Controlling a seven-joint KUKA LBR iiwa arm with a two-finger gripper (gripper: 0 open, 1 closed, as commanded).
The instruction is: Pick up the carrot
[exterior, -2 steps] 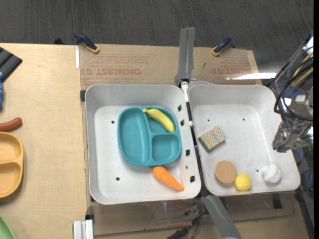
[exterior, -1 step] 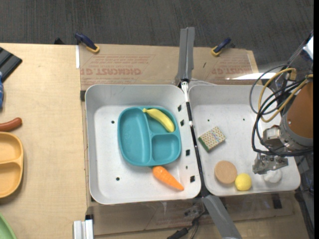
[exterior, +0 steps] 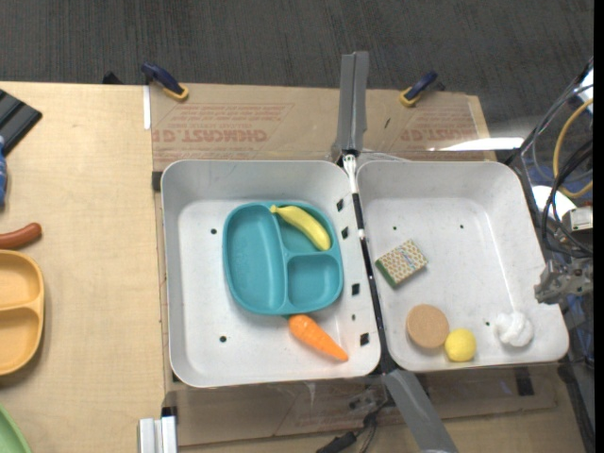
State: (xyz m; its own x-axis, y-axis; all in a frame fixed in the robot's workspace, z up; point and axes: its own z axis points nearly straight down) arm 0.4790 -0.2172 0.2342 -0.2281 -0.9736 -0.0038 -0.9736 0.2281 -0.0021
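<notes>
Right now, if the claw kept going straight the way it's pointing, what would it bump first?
Probably the right bin, at its rim beside the claw; past it, maybe the sponge. Its aim is hard to tell.

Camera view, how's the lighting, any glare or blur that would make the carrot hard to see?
Camera view: light is even and soft, the carrot is sharp with a faint shadow on the left bin; glare sits on the bench edge beyond the right bin; the pincer at the right edge is dim and cluttered.
</notes>
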